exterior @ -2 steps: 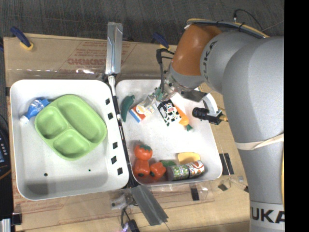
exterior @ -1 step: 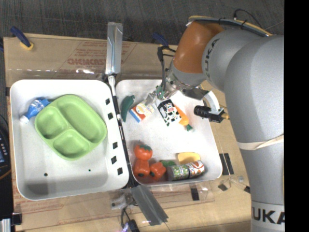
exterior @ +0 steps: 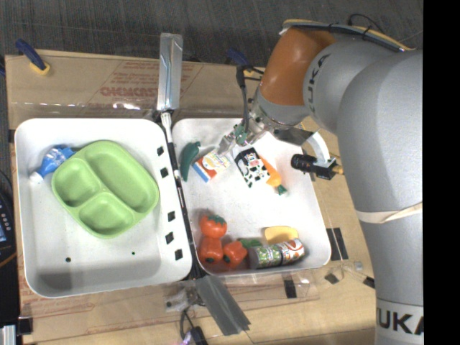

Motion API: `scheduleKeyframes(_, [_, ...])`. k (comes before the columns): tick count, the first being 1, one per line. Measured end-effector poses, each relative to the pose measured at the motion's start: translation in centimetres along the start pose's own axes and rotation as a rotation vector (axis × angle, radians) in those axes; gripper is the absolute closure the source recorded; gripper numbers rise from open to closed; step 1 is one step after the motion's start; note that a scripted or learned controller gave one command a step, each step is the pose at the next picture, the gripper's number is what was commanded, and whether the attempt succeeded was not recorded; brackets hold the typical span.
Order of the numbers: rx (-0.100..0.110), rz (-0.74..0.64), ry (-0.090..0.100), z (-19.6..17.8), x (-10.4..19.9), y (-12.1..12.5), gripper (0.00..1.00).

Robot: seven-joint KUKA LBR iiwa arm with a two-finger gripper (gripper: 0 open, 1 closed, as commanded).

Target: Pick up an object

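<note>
My gripper point(exterior: 239, 136) hangs low over the back of the right bin point(exterior: 309, 214), under the orange wrist band. Just in front of it lie a small orange, white and blue carton point(exterior: 213, 165) and a black-and-white cow-patterned carton point(exterior: 249, 167). A toy carrot point(exterior: 273, 179) lies against the cow carton's right side. A dark green pepper-like piece point(exterior: 189, 157) rests at the bin's left wall. Nothing shows as held by the gripper.
Along the right bin's front edge sit red tomato-like toys point(exterior: 213, 237), a green can point(exterior: 266, 255), an orange-and-white can point(exterior: 292, 250) and a yellow piece point(exterior: 280, 233). The left bin point(exterior: 43, 264) holds a green divided plate point(exterior: 106, 187) and a blue object point(exterior: 53, 158).
</note>
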State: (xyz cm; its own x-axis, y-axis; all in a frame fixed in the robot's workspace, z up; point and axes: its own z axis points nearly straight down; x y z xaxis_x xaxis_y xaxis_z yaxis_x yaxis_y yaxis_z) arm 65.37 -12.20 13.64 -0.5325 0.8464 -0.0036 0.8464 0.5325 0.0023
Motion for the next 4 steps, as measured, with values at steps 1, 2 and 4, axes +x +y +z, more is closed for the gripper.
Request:
scheduleKeyframes(1, [-0.007,-0.237,-0.003,3.6,-1.6,-0.1,1.00])
scheduleKeyframes(2, [-0.001,-0.247,0.001,-4.1,2.0,0.8,1.00])
scheduleKeyframes(4, [0.005,-0.152,0.004,-2.2,-0.5,-5.5,0.00])
